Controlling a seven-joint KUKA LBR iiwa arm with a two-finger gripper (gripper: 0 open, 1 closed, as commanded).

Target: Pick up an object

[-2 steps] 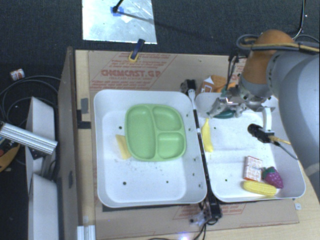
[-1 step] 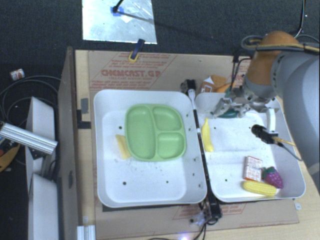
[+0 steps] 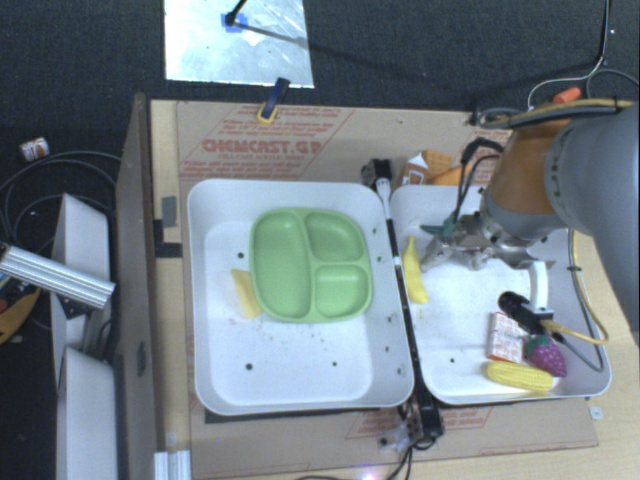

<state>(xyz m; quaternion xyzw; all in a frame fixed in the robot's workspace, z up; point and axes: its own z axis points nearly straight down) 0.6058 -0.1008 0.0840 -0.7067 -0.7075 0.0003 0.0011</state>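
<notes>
From the camera above the bench, you look down on 2 shallow white bins side by side on a brown cardboard sheet with red print [image 3: 262, 144].

The left white bin [image 3: 300, 363] holds 2 things. A pale green plastic plate with 3 compartments [image 3: 310, 265] lies flat near its middle. A small yellow wedge-shaped piece [image 3: 244, 294] lies touching the plate's left rim.

The grey arm with its orange band [image 3: 545, 178] reaches in from the right, over the upper part of the right white bin [image 3: 455, 318]. The two-finger metal gripper [image 3: 432, 246] points left, low over that bin's upper left area. The metal parts blur together, so you cannot tell how the jaws stand, and you can see nothing gripped.

The right bin holds 4 things you could pick. A curved yellow banana-shaped toy [image 3: 413, 271] lies along the bin's left wall, just beside the gripper's tip and a little below it. A small red-and-white box [image 3: 505, 336] sits toward the lower right, well apart from the gripper. A purple grape-cluster toy [image 3: 546, 355] lies just beside the box on its right. A yellow corn-cob toy [image 3: 520, 376] lies along the near wall below both.
</notes>
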